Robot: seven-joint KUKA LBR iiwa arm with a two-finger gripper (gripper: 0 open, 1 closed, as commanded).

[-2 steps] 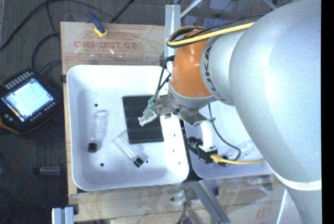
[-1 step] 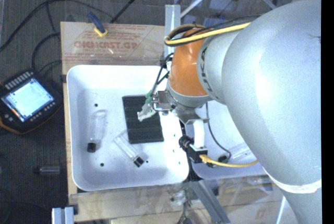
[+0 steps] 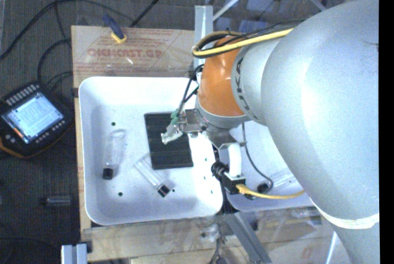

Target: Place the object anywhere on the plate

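Arm: the grey arm with its orange band (image 3: 221, 84) reaches in from the right and hangs over the inner edge of the left bin (image 3: 92, 133)
Claw: the claw (image 3: 171, 133) sits over the upper right part of the black plate (image 3: 167, 140); whether it is open or closed cannot be told from this slanted view, nor whether anything is in it
Plate: dark, flat, rectangular, lying on the bin floor right of centre, partly covered by the wrist hardware
Objects: two clear tubes with black caps lie in the same bin; the upright-lying tube (image 3: 112, 155) is well left of the plate, the slanted tube (image 3: 151, 175) is just off the plate's lower left corner
Task thing: judged to be one of these tubes; both lie on the white floor, apart from the plate
Handling: likely light, stiff plastic, smooth and round, so prone to roll or slip out of a pinch
Grip point: across the mid-body, fingers square to the long axis; the cap end is a poorer hold
Risk: a tube laid on the flat plate may roll off
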